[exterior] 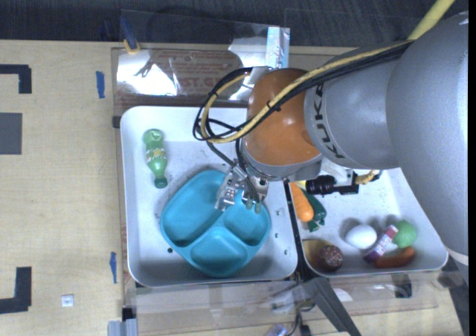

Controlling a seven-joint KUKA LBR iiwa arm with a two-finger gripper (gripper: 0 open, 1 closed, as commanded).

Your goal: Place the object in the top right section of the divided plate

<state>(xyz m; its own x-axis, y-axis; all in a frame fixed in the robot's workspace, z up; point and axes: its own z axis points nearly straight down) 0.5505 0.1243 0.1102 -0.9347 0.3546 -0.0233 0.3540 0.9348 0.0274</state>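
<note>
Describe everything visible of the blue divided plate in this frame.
The blue divided plate looks like glossy turquoise plastic with raised ridges splitting it into three sections. It lies flat in the left white bin, toward that bin's near right part. The tool hangs over its upper right section, hiding part of the rim.

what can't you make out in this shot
- Gripper, camera view: too small and blurred over the blue divided plate to tell its finger state or whether it holds anything.
- Carrot: its upper end is hidden under the arm.
- Right bin: its upper part is covered by the grey arm.
- Green bottle: label too small to read.
</note>
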